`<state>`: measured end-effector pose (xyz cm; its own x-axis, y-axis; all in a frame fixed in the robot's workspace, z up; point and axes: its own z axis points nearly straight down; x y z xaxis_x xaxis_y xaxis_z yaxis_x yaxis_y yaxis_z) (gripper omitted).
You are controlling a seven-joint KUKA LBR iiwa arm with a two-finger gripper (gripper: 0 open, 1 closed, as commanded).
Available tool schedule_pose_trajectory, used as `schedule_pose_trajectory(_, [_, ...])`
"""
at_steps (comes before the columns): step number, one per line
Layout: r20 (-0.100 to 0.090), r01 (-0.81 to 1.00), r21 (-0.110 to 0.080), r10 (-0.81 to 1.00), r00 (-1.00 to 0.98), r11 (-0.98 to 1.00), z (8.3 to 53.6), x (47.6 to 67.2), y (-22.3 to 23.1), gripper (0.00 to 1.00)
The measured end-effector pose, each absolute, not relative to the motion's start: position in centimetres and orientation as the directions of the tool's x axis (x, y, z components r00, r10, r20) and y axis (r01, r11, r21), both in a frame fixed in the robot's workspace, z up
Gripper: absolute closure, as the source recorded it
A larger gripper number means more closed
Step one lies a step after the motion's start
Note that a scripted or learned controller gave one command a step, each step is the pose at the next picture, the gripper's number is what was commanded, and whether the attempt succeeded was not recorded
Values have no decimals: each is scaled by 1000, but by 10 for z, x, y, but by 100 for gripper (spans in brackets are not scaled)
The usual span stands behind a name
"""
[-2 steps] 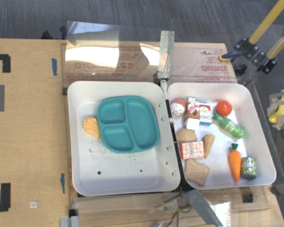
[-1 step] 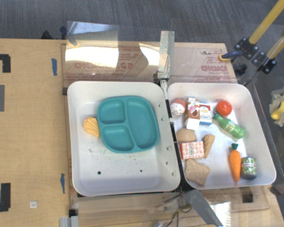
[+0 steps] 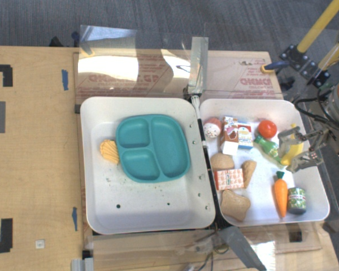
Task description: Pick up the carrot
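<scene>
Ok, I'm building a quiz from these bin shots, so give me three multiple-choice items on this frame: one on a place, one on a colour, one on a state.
1. Where does the carrot lie?
A. On the teal plate
B. In the right bin, near its front right corner
C. On the cardboard outside the bins

2. What colour is the divided plate in the left bin?
A. Teal
B. Red
C. Yellow

3. How does the carrot lie?
A. Flat, green top toward the back of the bin
B. Standing upright on its tip
C. Lifted above the bin

Answers: 1 B, it lies in the right bin beside a small green-labelled jar. 2 A, the three-compartment plate is teal. 3 A, it lies flat on the bin floor, its tip pointing to the front.
</scene>
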<state>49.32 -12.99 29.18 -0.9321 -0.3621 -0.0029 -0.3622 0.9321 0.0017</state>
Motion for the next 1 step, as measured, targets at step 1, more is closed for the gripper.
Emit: schedule_pose_trajectory(1, [-9, -565, -10, -565, -825, 825, 381, 519, -203, 100])
